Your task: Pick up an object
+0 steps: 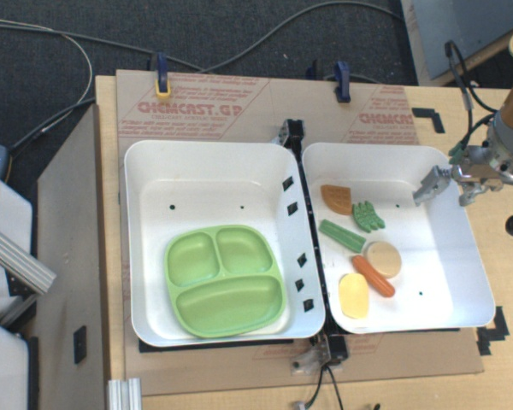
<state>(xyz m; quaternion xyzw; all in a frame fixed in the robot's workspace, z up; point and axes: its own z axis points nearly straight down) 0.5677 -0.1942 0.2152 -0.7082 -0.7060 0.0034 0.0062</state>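
The right bin [449, 254] holds several toy foods in its left half: a brown bread-like piece [337, 198], a green leafy piece [368, 217], a long green pod [341, 235], a round tan bun [383, 259], an orange carrot [374, 276] and a yellow piece [353, 296]. My gripper [449, 186] hovers over the right bin's upper right corner, well right of the foods. Its grey fingers [427, 186] are spread apart with nothing between them.
The left bin [145, 229] holds a green divided plate [226, 278]. A black divider with clips [301, 229] runs between the bins. Blue and yellow clamps [162, 75] hold the cardboard at the back. Cables lie on the floor behind.
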